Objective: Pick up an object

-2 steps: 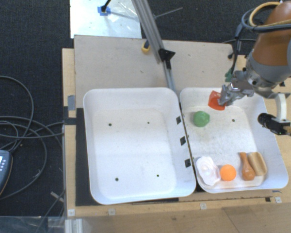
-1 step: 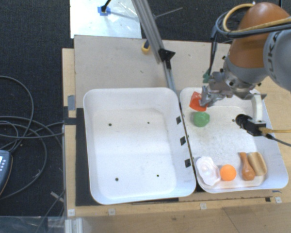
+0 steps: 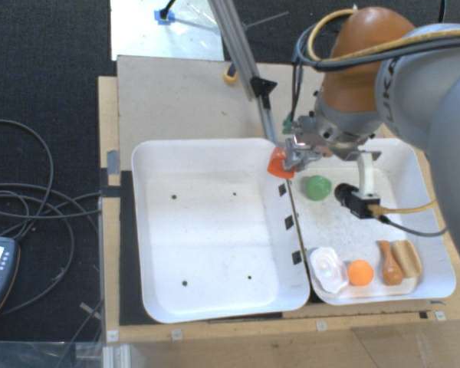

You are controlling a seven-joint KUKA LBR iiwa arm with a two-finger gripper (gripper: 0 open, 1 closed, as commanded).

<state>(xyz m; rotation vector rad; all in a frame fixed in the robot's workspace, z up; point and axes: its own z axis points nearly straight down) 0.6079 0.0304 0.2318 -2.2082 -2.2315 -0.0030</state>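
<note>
My gripper [image 3: 290, 159] hangs over the rim between the two bins, near their far end. A small orange-red object [image 3: 277, 165] sits at its fingertips, and the fingers look shut on it. In the right bin [image 3: 441, 276], a green ball [image 3: 317, 188] lies just right of the gripper. Along that bin's near edge lie a white crumpled object [image 3: 327, 270], an orange ball [image 3: 360, 273] and a brown hot-dog-shaped toy [image 3: 399, 261].
The left bin [image 3: 207, 228] lies to the left of the gripper. The grey arm and its orange dome cover the far part of the right bin. A slanted metal pole [image 3: 241, 44] stands behind the bins. Cables lie on the floor at left.
</note>
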